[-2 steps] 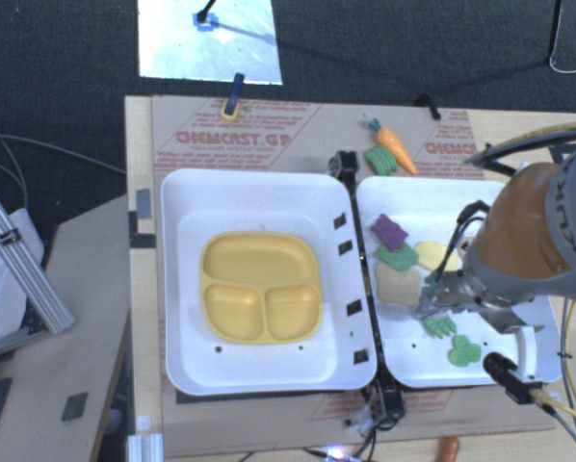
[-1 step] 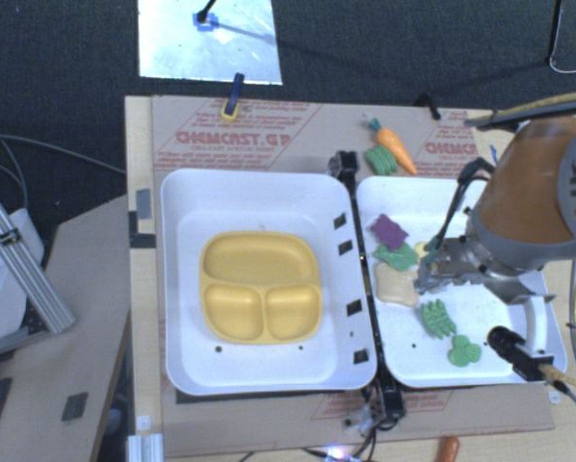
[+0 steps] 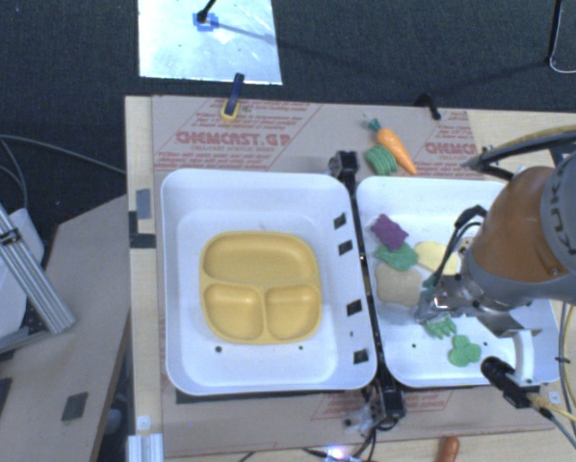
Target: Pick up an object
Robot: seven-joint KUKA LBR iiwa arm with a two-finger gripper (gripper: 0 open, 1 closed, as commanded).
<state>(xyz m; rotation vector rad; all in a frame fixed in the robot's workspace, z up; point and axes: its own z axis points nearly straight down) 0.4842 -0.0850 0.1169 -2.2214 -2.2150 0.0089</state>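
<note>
We lean our big grey arm point(image 3: 534, 243) over the right bin point(image 3: 404, 195), where the toy foods sit close for grabbing, and our gripper point(image 3: 434, 303) hangs low by the pale lump point(image 3: 396, 285) and green bits point(image 3: 440, 328), so we cannot tell its grip.

Two white bins point(image 3: 259, 189), one yellow divided plate point(image 3: 261, 287), one toy carrot point(image 3: 396, 147)

Yellow divided plate point(image 3: 261, 287) sitting in the left bin point(image 3: 182, 258); toy carrot point(image 3: 396, 145) lying on cardboard point(image 3: 298, 138) behind bins.
</note>
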